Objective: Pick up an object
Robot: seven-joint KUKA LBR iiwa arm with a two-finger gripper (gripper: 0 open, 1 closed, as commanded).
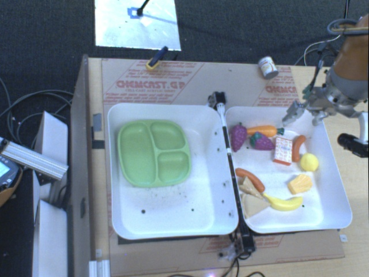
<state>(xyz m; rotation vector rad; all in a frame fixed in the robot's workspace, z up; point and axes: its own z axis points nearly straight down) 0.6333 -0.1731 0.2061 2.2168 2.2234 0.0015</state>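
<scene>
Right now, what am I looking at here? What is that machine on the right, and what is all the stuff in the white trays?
One camera fixed above a bench looks down at a slant. The grey and orange machine is a robot arm; its end effector, two fingers spread apart and holding nothing, hangs over the far edge of the right bin. That bin holds toy food: a banana, lemon, cheese wedge, carrot, grapes, two sausages and a small carton. The left bin holds a green divided plate. The arm's job is picking up one object.
</scene>
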